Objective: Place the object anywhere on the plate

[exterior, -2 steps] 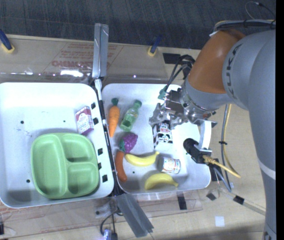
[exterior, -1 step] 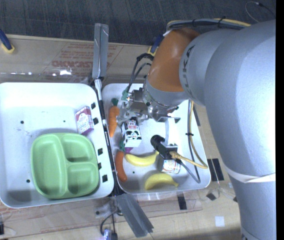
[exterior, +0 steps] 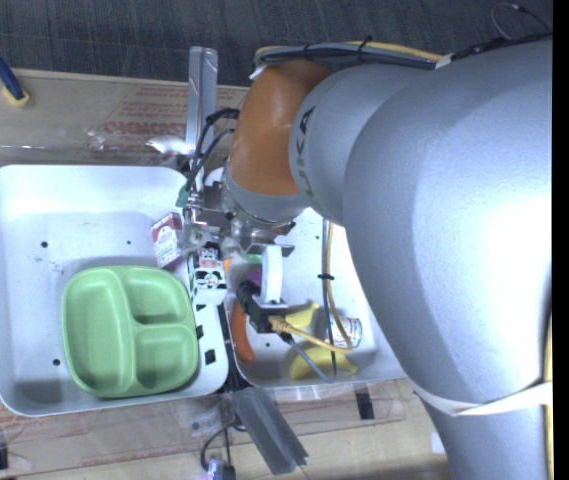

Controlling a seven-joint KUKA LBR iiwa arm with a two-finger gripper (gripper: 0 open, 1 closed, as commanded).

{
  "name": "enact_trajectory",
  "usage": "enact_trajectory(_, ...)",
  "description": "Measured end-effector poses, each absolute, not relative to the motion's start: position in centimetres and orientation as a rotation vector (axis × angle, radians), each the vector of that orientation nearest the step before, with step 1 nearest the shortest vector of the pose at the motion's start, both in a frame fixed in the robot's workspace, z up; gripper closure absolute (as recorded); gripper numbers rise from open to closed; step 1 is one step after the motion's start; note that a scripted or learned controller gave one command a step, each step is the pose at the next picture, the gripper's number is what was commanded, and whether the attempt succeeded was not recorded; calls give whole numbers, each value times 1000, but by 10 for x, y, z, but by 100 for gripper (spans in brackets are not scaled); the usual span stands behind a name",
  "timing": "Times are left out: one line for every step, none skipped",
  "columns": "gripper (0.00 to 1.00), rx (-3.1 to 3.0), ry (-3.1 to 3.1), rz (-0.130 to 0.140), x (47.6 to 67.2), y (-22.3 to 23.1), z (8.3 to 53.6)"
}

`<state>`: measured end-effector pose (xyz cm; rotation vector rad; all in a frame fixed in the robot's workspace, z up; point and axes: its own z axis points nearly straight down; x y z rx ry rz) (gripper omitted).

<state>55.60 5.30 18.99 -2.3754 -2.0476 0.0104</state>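
Note:
A light green divided plate (exterior: pixel 129 330) lies in the left white bin (exterior: pixel 24 208), toward its front. My gripper (exterior: pixel 204 253) hangs below the orange-banded wrist (exterior: pixel 269 143), over the wall between the two bins, just off the plate's far right corner. A small red and white object (exterior: pixel 167 240) sits right against the gripper's left side, above the bin floor near the plate's far edge. Whether the gripper holds it is hidden by the wrist.
The right bin (exterior: pixel 364 368) is largely covered by the grey arm (exterior: pixel 434 218). In it I see a yellow banana-like item (exterior: pixel 314 356), an orange item (exterior: pixel 240 334) and a white item (exterior: pixel 272 273). A metal post (exterior: pixel 202 88) stands behind the bins.

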Motion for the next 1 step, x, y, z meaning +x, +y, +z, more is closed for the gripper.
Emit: enact_trajectory(0,-2376,-2047,10,556,53,190)
